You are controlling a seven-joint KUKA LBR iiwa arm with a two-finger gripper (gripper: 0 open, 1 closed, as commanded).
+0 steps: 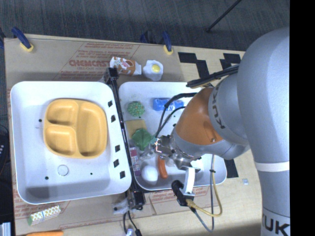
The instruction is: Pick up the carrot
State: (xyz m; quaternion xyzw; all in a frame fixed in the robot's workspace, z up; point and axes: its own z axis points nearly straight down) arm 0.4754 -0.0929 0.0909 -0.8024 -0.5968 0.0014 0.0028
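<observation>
Hand [160, 150] over carrot [162, 169], beside egg [149, 173].

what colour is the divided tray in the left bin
Yellow-orange; the divided tray shows plainly in the camera view.

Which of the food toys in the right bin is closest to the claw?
The carrot, the small orange piece beside the white egg. It lies right under the claw; the green and blue pieces sit farther up.

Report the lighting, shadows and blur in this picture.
Camera view: even, soft overhead light; mild glare on the white bin walls; a grey shadow in the left bin's near corner; the arm shades the carrot; small items beside it look slightly soft.
</observation>
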